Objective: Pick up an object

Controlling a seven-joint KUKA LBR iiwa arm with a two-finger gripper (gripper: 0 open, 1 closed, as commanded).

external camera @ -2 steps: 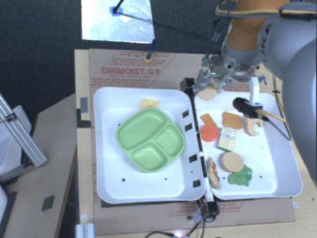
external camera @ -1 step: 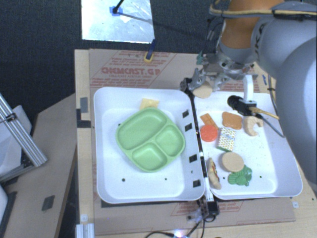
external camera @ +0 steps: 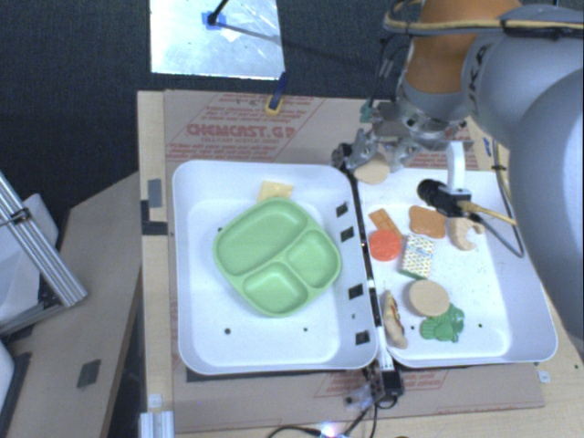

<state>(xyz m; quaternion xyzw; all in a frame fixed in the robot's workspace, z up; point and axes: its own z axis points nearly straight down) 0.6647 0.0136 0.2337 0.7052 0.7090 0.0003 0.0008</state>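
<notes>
Beneath both bins, "CHEMCAST" cardboard (external camera: pixel 239 129)

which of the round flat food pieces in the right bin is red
The red disc near the divider, beside the orange cracker. The other round piece, nearer the green toy, is tan.

A robotics lab test bench.
The large grey robot arm with an orange band (external camera: pixel 474 53) reaches over two shallow white plastic bins (external camera: pixel 196 336) set on a brown printed cardboard sheet (external camera: pixel 242 128). Left of the bins stands a bare aluminium frame strut (external camera: pixel 36 249); behind them hangs dark cloth backing (external camera: pixel 73 53); below them trail loose cables (external camera: pixel 365 409).
</notes>
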